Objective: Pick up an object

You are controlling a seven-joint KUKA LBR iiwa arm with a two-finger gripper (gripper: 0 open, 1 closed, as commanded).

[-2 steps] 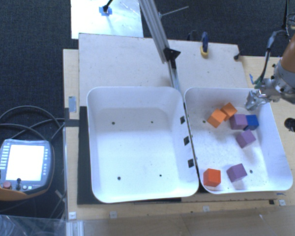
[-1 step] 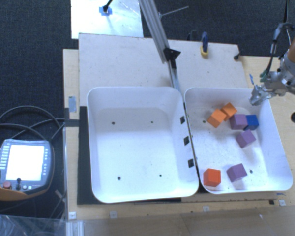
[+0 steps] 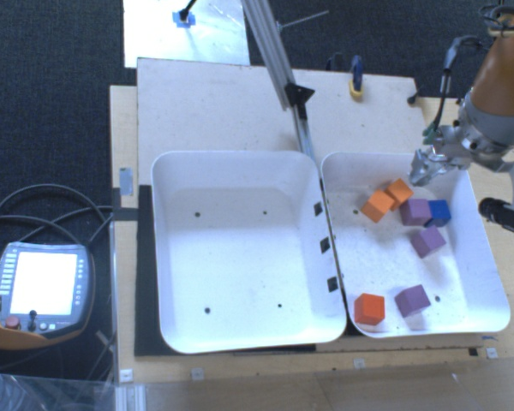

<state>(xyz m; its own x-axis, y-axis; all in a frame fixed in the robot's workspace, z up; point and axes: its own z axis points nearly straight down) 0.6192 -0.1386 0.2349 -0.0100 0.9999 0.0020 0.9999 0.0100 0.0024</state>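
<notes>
Blocks lie scattered in the right bin [image 3: 488, 302], any one of them a fair target. Nearest the gripper [image 3: 424, 169] is a cluster toward the bin's twelve o'clock: two orange blocks [image 3: 387, 199] touching each other, and just at their three o'clock a purple block [image 3: 415, 211] pressed against a blue block [image 3: 440, 212]. Another purple one [image 3: 427, 241] sits just at the cluster's six o'clock. Down at the bin's six o'clock an orange cube [image 3: 369, 308] and a purple cube [image 3: 412, 300] stand near each other but apart.

Your gripper hangs over the bin's twelve o'clock rim, just at the one o'clock side of the orange pair, with nothing between its tips; whether it is spread or closed you cannot tell from this angle.

You would do well to avoid the packed cluster, where neighbours may block a clean descent. The lone cubes at six o'clock look easier: come straight down, centred, along free faces. The left bin [image 3: 167, 229] lies at nine o'clock.
</notes>
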